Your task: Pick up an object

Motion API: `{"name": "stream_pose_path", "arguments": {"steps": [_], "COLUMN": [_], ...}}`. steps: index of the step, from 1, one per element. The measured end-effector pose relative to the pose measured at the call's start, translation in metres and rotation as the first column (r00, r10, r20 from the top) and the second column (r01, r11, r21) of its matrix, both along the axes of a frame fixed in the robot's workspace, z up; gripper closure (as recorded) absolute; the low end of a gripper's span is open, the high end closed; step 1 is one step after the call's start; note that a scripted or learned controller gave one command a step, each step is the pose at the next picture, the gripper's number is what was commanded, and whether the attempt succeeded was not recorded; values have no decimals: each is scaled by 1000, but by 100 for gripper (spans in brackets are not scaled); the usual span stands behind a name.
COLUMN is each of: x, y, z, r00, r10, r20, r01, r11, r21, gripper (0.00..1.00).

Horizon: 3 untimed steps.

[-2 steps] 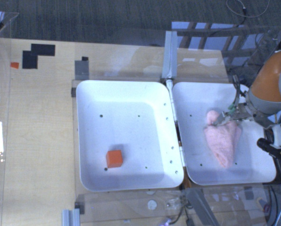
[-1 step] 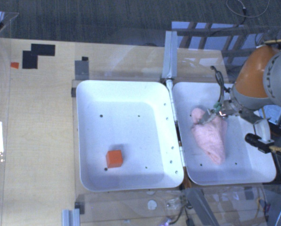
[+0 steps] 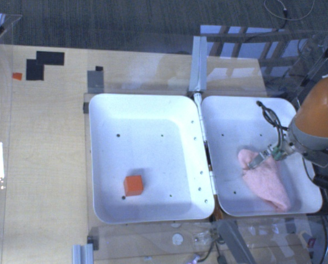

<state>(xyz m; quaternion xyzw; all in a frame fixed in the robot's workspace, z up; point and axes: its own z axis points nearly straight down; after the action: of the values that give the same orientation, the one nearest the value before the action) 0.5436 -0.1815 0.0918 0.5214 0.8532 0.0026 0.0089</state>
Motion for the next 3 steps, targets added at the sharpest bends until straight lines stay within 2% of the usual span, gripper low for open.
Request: {"name": "stream_pose_path", "arguments": {"steps": [1,2,3], "x": [-2,18,63], "y": [46,86,93], "z": [0,0,-1], "r00": [999,989,1000], "r10": [53,147,8], "r20": [3,2,-1], "r01": [-53,-147,-8], "r11": [999,989,1000], "r21": [1,0,4], "gripper": [0,0,0]}}
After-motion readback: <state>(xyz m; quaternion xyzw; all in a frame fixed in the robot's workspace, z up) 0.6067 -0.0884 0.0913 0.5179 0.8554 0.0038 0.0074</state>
